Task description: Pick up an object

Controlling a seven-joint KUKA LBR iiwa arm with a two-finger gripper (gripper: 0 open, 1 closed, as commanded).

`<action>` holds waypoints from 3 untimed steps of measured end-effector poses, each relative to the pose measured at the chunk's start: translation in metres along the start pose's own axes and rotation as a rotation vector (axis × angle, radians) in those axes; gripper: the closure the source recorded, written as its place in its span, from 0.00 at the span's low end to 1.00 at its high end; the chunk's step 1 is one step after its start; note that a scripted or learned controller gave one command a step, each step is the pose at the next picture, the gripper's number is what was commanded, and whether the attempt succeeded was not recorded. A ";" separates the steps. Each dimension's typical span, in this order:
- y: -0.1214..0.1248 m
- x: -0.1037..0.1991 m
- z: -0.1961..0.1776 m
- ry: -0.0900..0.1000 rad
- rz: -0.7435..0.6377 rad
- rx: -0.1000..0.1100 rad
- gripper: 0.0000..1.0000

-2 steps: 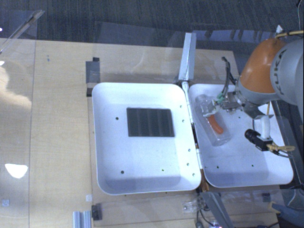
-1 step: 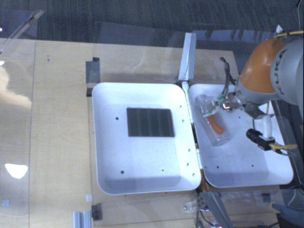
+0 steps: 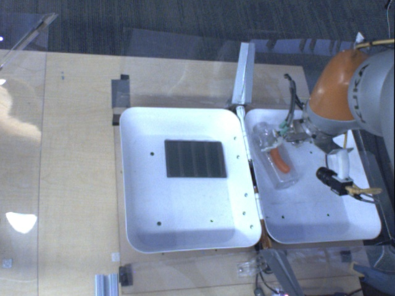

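Wooden bench (image 3: 74,184), smooth white bin (image 3: 308,217), clear plastic object (image 3: 282,165) by end effector (image 3: 279,139), grip unclear

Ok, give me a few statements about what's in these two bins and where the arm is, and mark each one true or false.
1. The arm reaches over the bin on the view's right. True.
2. The dark rectangle is in the right bin. False: it lies flat in the middle of the left bin.
3. A clear item with something orange inside is in the right bin, near the side that faces the left bin. True.
4. The two bins stand far apart on the bench. False: they sit side by side, their rims close together.
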State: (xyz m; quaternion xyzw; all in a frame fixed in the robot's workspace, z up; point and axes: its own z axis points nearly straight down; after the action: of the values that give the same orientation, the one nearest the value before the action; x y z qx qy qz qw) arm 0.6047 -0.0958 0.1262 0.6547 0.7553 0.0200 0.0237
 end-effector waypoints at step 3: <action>-0.027 0.008 0.033 0.008 -0.081 0.044 0.00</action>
State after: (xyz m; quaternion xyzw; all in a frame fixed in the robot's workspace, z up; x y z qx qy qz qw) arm 0.5788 -0.0919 0.0917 0.6239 0.7814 0.0048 0.0071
